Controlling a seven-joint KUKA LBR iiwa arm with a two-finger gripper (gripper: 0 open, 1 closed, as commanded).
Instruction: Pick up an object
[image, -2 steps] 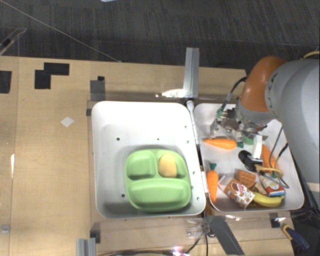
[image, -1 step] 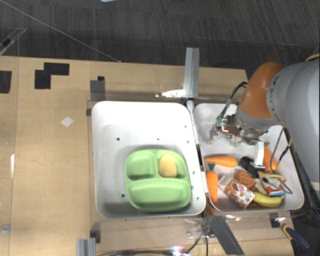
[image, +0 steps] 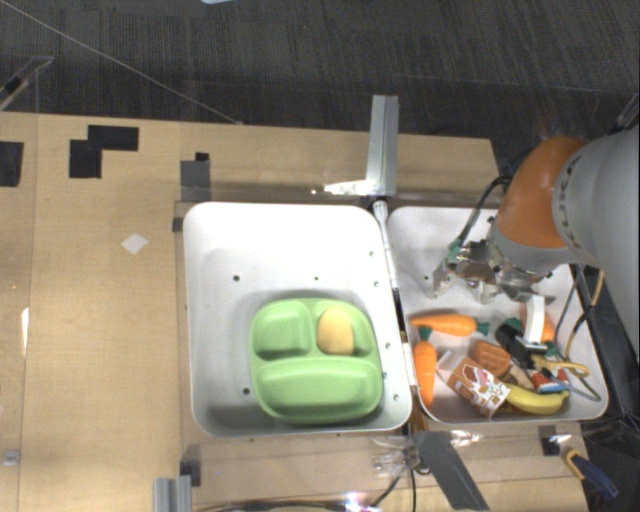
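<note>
On the wooden table (image: 100, 330), two shallow white bins sit side by side. The left white bin (image: 230, 250) holds a green plastic compartment tray (image: 315, 360), which carries a yellow rounded toy fruit (image: 337, 330) in its upper right compartment. The right white bin (image: 420, 240) holds a cluster of toy foods toward its near edge: two orange plastic carrots (image: 445, 325), one lying crosswise and one lengthwise near the bin's left wall, a yellow plastic banana (image: 538, 402) by the near right corner, and a small printed red and white box (image: 477, 385) just beside it. The grey arm's gripper (image: 470, 268) hangs over the far half of the right bin, above the crosswise carrot; whether it is released or clenched I cannot tell.
</note>
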